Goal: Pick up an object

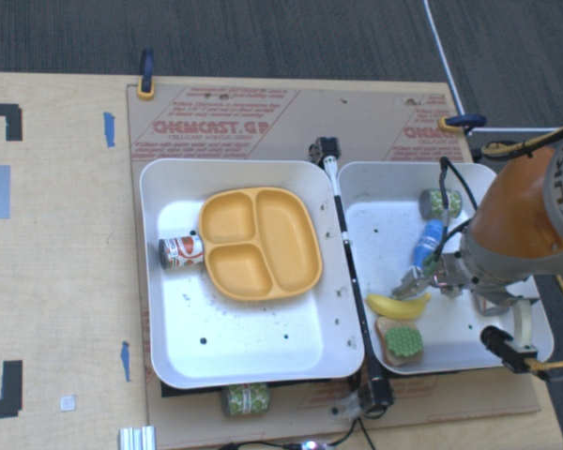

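Camera view, from above at a slant: two white bins side by side on the table (66,279). Left bin (169,345) has a yellow divided plate (260,243) w/ three sections, lying flat, and a small red-and-white can (180,250) on its side, touching the plate's left edge. Right bin (450,350) holds the rest: a banana (397,306) near the middle-left, a sandwich-like toy w/ a green top (402,342) just below it, a blue bottle (428,242) tilted above the banana, and a small green can (439,202) near the bin's back wall.

Arm (521,216) comes in from the right, orange band over the right bin. Gripper (420,284) is low in that bin, right at the banana's upper right end, between banana and blue bottle. Fingers: can't tell if spread or pressed together, too small and cluttered there; can't tell if they touch the banana either.

Another green can (248,398) lies on the table just outside the left bin's front edge.
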